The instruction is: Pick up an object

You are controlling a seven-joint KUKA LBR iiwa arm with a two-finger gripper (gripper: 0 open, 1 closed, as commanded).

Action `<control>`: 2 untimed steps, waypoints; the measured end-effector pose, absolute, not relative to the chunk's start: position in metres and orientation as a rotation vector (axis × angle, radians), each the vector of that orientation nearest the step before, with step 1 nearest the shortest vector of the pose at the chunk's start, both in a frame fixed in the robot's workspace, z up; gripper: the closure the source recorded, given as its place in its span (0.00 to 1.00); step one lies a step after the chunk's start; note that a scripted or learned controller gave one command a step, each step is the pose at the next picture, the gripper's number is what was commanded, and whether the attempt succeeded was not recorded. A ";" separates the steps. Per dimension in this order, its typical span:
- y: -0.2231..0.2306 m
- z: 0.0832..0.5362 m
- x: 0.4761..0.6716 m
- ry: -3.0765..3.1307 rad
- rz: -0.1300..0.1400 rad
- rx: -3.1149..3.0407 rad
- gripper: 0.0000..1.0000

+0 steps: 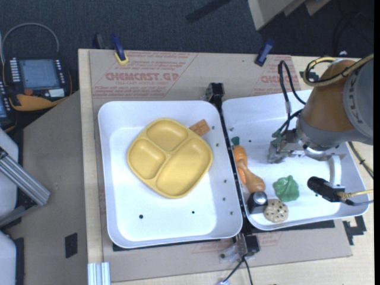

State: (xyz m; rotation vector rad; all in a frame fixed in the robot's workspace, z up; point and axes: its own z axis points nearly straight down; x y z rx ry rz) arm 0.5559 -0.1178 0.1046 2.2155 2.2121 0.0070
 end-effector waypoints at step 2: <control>-0.115 0.207 0.563 2.220 0.006 2.215 1.00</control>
